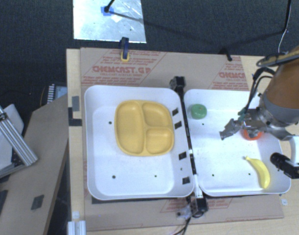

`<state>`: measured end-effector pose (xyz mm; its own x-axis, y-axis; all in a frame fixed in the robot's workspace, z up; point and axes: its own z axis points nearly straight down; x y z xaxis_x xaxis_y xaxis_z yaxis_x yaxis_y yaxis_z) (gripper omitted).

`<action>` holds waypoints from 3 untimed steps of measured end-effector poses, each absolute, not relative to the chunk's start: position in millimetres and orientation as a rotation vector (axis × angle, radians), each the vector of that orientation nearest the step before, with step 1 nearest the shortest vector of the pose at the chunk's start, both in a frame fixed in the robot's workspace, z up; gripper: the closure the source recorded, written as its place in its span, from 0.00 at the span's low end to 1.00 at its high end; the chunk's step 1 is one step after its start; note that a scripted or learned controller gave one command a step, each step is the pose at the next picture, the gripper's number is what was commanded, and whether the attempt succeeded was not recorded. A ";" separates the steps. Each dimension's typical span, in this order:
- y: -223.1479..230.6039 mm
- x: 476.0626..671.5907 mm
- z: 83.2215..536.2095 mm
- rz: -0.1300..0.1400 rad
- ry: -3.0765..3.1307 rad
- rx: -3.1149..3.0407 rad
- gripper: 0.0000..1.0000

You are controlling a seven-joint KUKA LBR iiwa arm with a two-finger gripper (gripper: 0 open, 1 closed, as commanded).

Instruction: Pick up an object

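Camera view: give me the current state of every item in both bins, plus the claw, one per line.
Yellow divided plate: flat in the left bin, right way up, compartments bare.
Green round object: resting in the right bin, far left corner, untouched.
Banana: lying loose on the right bin floor, near corner.
Orange object: in the right bin, partly hidden under the claw.
Claw: low over the right bin, grip unclear.

The single fixed camera looked down at a slant from above the bench (154, 62), far enough to take in both bins: left bin (98, 146) at nine o'clock, right bin (222, 180) at three.
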<state>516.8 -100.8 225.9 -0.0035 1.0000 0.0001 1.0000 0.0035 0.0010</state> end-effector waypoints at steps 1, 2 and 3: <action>-103.6 526.0 176.5 -0.003 2.224 2.223 0.00; -111.8 530.3 120.2 -0.004 2.224 2.224 0.00; -111.4 529.9 82.3 -0.002 2.224 2.223 0.00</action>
<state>529.9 -111.4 82.3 -0.0001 1.0000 0.0011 1.0000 0.0001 -0.0032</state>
